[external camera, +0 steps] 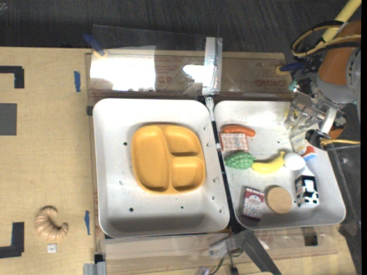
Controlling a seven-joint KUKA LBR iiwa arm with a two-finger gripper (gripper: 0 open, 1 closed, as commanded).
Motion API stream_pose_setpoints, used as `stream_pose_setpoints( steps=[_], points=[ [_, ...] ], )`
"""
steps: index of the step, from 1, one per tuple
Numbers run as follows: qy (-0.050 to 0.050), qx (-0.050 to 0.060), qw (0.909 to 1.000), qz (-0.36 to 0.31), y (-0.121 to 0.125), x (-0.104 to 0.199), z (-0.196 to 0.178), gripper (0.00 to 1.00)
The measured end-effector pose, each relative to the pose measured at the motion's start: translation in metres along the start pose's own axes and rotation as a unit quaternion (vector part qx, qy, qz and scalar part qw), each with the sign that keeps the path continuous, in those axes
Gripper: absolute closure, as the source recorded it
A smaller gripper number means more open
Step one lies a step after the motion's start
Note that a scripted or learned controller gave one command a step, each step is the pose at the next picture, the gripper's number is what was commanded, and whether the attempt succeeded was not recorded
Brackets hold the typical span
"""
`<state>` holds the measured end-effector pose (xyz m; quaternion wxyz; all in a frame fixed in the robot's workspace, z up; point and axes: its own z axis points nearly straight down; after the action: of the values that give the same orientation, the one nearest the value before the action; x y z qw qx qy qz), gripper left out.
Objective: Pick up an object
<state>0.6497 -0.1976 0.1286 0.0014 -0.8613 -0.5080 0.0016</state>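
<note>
Two white bins sat side by side on the bench. The left bin had a yellow divided tray lying in the middle of it. The right bin held all the small stuff: a red hot dog toy near the top, a little patterned card just under it, a green bumpy veggie touching the end of a yellow banana, and a white ball-ish thing just right of the banana. Lower down there was a small red-and-white packet, a round tan disc right beside it, and a black-and-white cow-patterned carton near the right wall.

The gripper was up at the upper right of the frame, hanging over the top right corner of the right bin, with the orange band of the arm above it. Honestly couldn't tell from this angle what state the claw was in, too much clutter and cabling around it, and nothing visibly sat in it.

Off in the lower left of the frame, a croissant-looking toy lay on the cardboard, well apart from both bins.
</note>
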Motion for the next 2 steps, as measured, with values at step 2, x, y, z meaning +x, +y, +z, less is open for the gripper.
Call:
stream_pose_setpoints(
  steps=[2],
  points=[
    [0.003,0.001,0.9609,0.277,-0.046,0.012,0.042,1.00]
  ],
)
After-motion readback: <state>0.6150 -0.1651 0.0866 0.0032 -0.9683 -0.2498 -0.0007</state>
